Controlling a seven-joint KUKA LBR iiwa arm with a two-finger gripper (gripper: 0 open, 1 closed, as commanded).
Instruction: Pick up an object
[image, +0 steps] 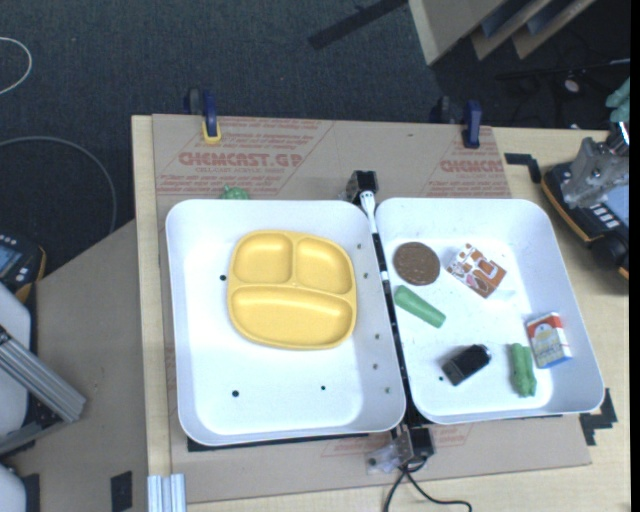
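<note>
Targets all in right bin (520, 228): brown disc (416, 263) at far left, patterned packet (475, 271) just beside it, green cylinder (419, 306) nearer, black block (465, 364) nearest, green pod-like piece (521, 368) close against red-and-white carton (548, 340). Left bin (290, 392) bearing yellow divided plate (293, 289). Nothing lifted yet.

Grey mechanism at far right, probably the gripper (600, 172); outside the bin, well apart from every object. Open or closed: cannot tell, partly cut off at the edge.

Best candidates, by judgement: black block or green cylinder, each lying clear of neighbours. Straddle the short axis, descend straight, close only once low. Skip the carton-and-pod pair near the right wall: crowded. Carton print unreadable; disc thickness unclear.
</note>
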